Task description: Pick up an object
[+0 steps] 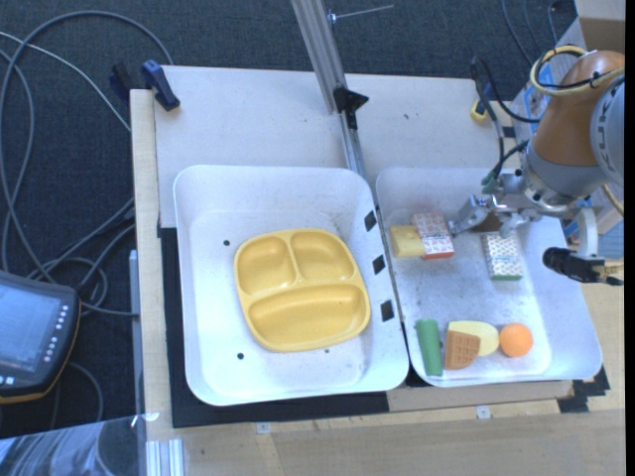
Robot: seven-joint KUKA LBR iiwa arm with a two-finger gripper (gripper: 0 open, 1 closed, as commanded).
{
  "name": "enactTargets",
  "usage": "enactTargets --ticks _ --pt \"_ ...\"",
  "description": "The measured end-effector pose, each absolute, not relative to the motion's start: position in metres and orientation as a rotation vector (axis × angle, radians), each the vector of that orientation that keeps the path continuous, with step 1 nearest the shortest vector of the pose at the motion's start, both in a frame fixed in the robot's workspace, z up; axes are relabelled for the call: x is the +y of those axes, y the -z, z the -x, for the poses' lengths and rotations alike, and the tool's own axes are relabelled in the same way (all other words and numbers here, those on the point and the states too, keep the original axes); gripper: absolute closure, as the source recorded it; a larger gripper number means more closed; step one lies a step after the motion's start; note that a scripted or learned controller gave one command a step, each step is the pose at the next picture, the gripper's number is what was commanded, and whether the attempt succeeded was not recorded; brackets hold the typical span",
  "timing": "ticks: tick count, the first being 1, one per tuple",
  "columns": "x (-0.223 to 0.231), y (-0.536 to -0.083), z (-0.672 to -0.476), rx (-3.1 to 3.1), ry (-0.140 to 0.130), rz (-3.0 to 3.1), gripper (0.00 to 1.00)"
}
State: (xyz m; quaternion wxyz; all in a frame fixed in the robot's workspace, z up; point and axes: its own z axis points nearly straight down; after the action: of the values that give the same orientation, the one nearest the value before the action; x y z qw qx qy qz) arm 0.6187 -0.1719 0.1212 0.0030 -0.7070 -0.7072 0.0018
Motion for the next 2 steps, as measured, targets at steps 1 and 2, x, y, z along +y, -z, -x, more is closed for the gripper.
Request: enactTargets --ticks 1,2 --pt "-0.173 -0.101 -0.623 -2.228 0.006 2.224 0.00" --pt "-0.173 -0.113 -0.625 -2.232 0.012 2.227 1.00"
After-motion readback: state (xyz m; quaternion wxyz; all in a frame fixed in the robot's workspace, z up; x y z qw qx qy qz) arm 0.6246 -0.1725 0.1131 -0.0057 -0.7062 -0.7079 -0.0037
